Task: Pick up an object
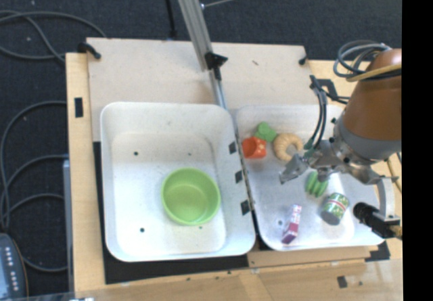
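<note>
The round plastic bowl (191,196) is lime green against the shallow white left bin (122,130). In the shallow white right bin (270,242) lie a red-orange toy (254,149), a small green piece (266,132), a tan ring-shaped pastry (287,145), a ribbed green object (315,184), a grey can with a green label (333,208) and a pink-and-white packet (292,224). The surface (149,70) is pale beige board.

Arm (371,113): broad orange band over grey wrist housing; grey cable loops (358,56) above, black cable alongside; metallic grey pincer (295,170).

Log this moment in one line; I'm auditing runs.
stage: reaching | tool: over right bin, by donut | left bin: green bowl
</note>
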Available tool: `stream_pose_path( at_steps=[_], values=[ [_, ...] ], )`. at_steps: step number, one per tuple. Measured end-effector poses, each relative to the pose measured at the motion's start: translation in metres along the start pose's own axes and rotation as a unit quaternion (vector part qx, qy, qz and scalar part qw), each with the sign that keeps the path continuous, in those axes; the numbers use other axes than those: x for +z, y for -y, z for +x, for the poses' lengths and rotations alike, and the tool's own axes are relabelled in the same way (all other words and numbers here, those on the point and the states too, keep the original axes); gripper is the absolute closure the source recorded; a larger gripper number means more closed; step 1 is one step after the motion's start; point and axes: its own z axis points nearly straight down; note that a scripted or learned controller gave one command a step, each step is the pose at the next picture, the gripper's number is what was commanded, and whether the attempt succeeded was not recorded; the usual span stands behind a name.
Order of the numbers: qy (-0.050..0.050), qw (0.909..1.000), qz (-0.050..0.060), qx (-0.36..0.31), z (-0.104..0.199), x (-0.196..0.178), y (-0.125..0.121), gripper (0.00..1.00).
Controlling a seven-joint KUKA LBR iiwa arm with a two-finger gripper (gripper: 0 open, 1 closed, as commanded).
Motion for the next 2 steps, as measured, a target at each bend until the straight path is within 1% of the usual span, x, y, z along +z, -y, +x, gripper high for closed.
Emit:
stream_pose_path(
  at_steps=[1, 2],
  values=[
    [0.000, 1.0000, 0.000, 0.001, 0.000, 0.000, 0.000, 0.00],
    [0.001, 1.0000, 0.002, 0.002, -0.005, 0.045, 0.006, 0.00]
  ],
)
